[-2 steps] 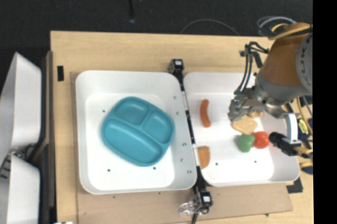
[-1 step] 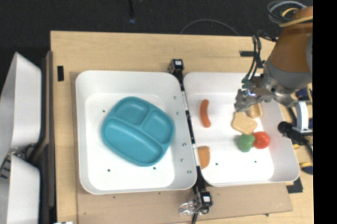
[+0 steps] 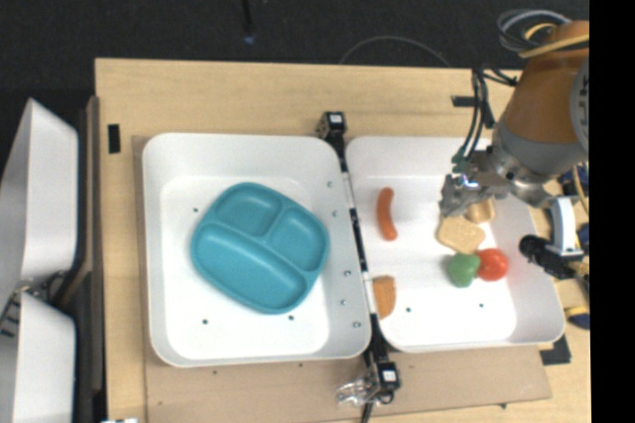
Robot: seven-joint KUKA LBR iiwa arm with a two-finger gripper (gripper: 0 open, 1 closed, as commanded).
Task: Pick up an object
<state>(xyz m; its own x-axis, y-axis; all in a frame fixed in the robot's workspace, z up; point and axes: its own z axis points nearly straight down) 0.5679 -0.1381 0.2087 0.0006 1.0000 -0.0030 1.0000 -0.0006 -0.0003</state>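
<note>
KUKA arm [image 3: 541,113], grey w/ orange band, reaches in from the right over the right-hand white bin [image 3: 417,327] on a wooden bench [image 3: 248,78]. Its end effector [image 3: 462,198] hangs low at the bin's upper right area, directly above and about touching a tan, bread-like piece [image 3: 461,235]; a second small tan bit [image 3: 482,211] sits just beside the end effector on its right. Whether the end effector is apart or together can't be told from this angle, and nothing can be made out gripped in it.

Other items in the right bin: a green round piece [image 3: 461,270] just below the tan piece, w/ a red round piece [image 3: 493,264] touching or nearly touching it on the right. An orange sausage-shaped item [image 3: 387,213] lies upright-lengthwise near the bin's left-center, well apart from the cluster. A small orange-tan block [image 3: 383,295] rests by the bin's left wall, lower down.

Left bin [image 3: 169,332] carries a teal divided plate [image 3: 260,246], tilted diagonally, roughly centered, w/ three compartments. Black clips mark the seam between the bins at top [image 3: 331,124] and bottom [image 3: 380,377]. White box-like shapes [image 3: 45,212] stand off the bench's left edge. A thin cable [image 3: 392,42] arcs over the dark floor behind the bench.
</note>
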